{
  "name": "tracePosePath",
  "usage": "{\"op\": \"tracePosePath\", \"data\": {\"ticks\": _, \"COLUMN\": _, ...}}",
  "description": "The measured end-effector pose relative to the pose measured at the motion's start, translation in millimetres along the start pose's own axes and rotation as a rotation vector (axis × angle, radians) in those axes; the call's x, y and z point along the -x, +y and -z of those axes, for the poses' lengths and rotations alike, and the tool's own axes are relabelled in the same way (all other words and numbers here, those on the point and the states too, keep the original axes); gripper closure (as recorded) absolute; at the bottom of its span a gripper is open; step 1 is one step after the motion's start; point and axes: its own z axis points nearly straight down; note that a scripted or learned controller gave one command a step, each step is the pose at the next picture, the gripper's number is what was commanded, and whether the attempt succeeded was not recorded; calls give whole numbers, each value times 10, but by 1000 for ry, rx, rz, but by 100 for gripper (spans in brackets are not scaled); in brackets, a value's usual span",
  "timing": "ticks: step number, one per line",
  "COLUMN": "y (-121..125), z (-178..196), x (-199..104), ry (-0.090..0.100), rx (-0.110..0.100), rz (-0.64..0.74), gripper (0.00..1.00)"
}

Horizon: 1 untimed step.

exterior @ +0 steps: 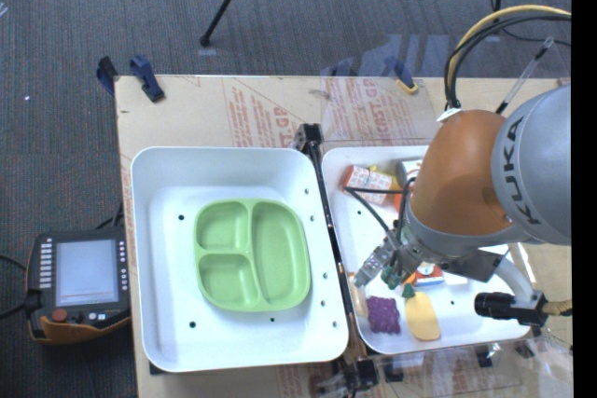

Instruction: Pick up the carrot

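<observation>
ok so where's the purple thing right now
The purple item lies in the right bin, near its front edge, just left of the yellow item and just below the gripper.

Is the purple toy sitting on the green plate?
No, the purple toy lies in the right bin, while the green plate is in the left bin.

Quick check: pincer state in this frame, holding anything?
Pincer: cannot be told. It sits low in the right bin, just above the purple toy and yellow piece.
</observation>
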Motion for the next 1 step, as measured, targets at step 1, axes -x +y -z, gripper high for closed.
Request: {"op": "tracePosePath", "data": {"ticks": 1, "y": -160, "z": -2, "x": 182, "ry": 1, "rx": -2, "rz": 8, "gripper": 100}}
